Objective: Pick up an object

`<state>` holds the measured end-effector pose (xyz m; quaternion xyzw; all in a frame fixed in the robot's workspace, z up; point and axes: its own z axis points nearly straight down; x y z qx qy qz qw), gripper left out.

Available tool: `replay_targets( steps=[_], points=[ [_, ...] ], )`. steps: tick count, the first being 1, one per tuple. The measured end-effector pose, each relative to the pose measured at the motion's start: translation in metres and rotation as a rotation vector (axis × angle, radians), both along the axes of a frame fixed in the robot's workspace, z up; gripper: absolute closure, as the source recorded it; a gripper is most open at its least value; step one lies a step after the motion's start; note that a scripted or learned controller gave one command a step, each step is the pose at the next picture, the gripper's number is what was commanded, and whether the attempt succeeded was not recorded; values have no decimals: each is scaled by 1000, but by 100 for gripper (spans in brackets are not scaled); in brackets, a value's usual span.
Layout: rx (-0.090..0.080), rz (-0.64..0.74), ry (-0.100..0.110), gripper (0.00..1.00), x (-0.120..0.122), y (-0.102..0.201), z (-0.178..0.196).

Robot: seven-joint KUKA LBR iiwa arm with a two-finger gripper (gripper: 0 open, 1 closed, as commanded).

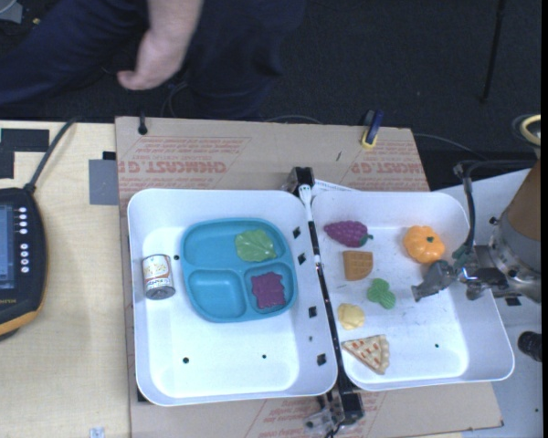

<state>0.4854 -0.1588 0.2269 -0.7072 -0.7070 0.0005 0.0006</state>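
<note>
Approach step, nothing grasped yet. The gripper (431,284) sits over the right bin (482,359), reaching in from the right edge, and no object shows between its fingers. Whether the claw is apart or together cannot be told at this angle; it reads as a grey blur.

Candidate things all lie in the right bin: an orange pumpkin (424,243) just up-left of the gripper, a green broccoli piece (380,293) just to its left, a brown bread block (357,264), a purple grape bunch (347,234), a yellow piece (351,316) and a pizza slice (369,351). The pumpkin and the broccoli look like the nearest targets, though which one the program aims at is not clear.

The next move likely calls for a short shift left, a descent, then a close around one item.

Room: bare bin floor lies beneath and below the gripper, so the descent there is free. The bread, the broccoli and the yellow piece sit near each other, so a grab there may nudge neighbours. The grape bunch and the yellow piece lie near the divider between the bins. The pumpkin stands apart with open floor to its right.

The left bin (164,363) holds a blue tray (201,245) and a small can (157,276), well apart from the arm.
</note>
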Motion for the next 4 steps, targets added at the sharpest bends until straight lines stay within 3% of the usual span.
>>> replay_targets(
  steps=[1, 2, 3, 4],
  points=[
    [1, 1, -6, 0, 37, 38, -143],
    [2, 4, -2, 0, 88, 66, -139],
    [2, 0, 12, 0, 158, 72, -140],
    [0, 2, 4, 100, 158, 72, -130]
  ],
)
